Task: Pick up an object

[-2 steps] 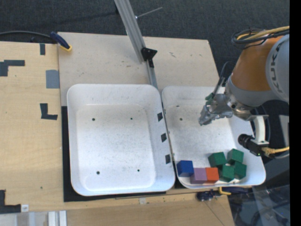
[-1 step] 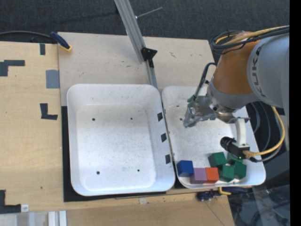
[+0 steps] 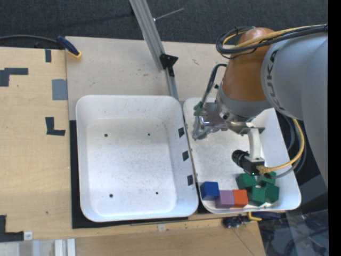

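The arm (image 3: 277, 73) reached in from the right over the right-hand bin (image 3: 285, 143), its orange band sitting above the wrist and its grey casing showing part of the maker's lettering, of which only "UK" could be read with confidence. The gripper (image 3: 201, 126) hung over the far left part of that bin, close to the wall shared with the left-hand bin (image 3: 96, 111); whether its fingers were parted or closed could not be told from this slant, and nothing was seen between them. The objects lay well apart from it, crowded along the bin's near wall: a blue block (image 3: 210, 190), a purple block (image 3: 227, 198) touching an orange block (image 3: 241, 197), and a cluster of green blocks (image 3: 258, 189) at the near right corner. Their huddling there probably reflected the bin's shallow, sloped walls, against which loose pieces tend to settle. Judged from this arrangement, the pick had not yet been made, and the gripper would need to travel toward the near wall to reach any block. The tight packing could make a clean grasp of a single block awkward. No labels showed on the blocks or bins.
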You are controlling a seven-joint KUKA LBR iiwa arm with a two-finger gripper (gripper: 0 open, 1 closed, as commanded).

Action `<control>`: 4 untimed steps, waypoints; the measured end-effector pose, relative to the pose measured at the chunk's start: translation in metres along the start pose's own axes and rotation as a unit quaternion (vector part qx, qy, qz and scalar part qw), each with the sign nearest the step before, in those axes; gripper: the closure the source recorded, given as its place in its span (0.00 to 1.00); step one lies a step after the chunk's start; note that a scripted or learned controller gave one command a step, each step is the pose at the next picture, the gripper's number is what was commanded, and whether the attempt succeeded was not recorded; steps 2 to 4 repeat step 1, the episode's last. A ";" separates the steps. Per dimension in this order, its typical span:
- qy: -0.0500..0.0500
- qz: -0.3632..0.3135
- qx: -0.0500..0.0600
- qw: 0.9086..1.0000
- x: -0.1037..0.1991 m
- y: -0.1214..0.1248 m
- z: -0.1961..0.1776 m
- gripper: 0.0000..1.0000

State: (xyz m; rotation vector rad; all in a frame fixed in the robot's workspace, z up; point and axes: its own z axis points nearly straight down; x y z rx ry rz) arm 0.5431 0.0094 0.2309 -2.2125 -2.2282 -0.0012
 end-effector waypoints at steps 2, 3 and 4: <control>0.000 0.000 0.000 1.000 0.052 0.008 -0.010 1.00; 0.000 0.000 0.000 1.000 0.052 0.008 -0.010 1.00; 0.000 0.000 0.000 1.000 0.052 0.008 -0.010 1.00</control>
